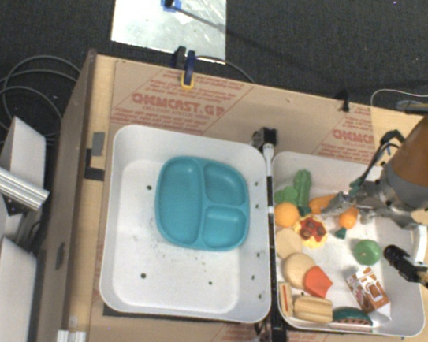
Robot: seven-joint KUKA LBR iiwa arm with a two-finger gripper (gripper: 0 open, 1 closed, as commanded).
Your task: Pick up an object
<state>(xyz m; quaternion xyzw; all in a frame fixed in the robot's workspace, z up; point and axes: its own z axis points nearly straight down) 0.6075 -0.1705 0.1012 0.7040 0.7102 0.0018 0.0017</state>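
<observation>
My gripper (346, 202) reaches in from the right and hangs low over the back of the right bin (412, 319). It is just above a small orange ball (348, 219) and beside an orange carrot-shaped piece (322, 202). The grey arm with its orange band (423, 158) rises behind it at the right edge. Close by in the bin lie a green toy (301, 187), a larger orange ball (286, 214), a red and yellow piece (313, 230) and a green round piece (367, 250). I see nothing lifted off the bin floor.
The left bin (123, 272) holds a teal divided plate (202, 203). Toward the right bin's front lie a beige egg shape (298, 266), a red-orange piece (318, 282), a brown and white packet (368, 289) and a bread roll (313, 308). A metal divider (270, 214) runs between the bins.
</observation>
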